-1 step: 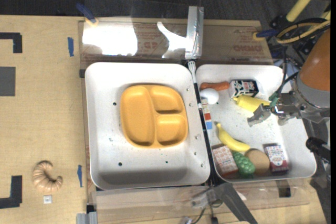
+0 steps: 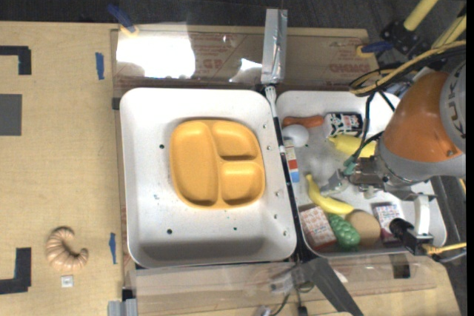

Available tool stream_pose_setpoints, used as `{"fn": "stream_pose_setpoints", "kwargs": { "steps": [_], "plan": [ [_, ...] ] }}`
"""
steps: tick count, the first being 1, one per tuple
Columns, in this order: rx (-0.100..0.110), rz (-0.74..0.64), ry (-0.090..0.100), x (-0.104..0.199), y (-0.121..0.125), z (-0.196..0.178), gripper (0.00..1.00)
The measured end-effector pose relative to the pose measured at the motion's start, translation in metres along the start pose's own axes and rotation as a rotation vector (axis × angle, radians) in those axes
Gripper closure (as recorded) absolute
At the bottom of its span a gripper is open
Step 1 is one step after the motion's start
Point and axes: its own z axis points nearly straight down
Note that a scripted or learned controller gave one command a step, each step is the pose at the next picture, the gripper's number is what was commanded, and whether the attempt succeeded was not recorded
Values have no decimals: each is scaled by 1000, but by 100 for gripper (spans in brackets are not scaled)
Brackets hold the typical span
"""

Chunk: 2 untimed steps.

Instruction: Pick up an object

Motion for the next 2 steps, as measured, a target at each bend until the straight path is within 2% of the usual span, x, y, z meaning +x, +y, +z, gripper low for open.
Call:
{"fn": "stream_pose_setpoints", "kwargs": {
  "steps": [1, 2],
  "plan": [
    [4, -216, 1, 14, 63, 19, 0],
    [1, -129, 1, 3, -20, 23, 0]
  ]
}}
